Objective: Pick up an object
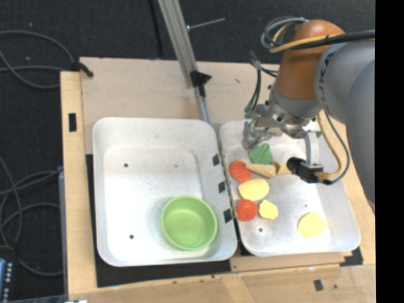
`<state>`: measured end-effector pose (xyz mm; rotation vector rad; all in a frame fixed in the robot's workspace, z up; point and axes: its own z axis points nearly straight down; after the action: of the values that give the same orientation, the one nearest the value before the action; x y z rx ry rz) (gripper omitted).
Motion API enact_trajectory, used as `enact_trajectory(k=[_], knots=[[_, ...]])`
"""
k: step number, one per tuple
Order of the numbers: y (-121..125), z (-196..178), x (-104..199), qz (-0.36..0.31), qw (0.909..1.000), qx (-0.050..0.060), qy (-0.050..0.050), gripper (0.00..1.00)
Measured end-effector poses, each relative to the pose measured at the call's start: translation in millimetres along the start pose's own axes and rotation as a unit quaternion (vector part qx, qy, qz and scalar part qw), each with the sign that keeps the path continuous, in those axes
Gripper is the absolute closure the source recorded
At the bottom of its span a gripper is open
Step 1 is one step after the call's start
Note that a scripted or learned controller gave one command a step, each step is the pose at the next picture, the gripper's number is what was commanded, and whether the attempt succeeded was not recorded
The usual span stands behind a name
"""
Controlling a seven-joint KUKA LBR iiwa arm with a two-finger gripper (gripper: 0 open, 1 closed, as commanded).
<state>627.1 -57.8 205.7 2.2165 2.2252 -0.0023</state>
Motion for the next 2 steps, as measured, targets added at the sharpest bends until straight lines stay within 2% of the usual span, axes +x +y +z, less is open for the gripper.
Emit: enact_trajectory(k=[1, 2], knots=[[-18.7, 0.9, 41.9, -0.001, 1.0000, 0.000, 0.001, 1.00], [-45.4, -18.8, 86.8, -0.002, 1.0000, 0.000, 0.002, 1.00]])
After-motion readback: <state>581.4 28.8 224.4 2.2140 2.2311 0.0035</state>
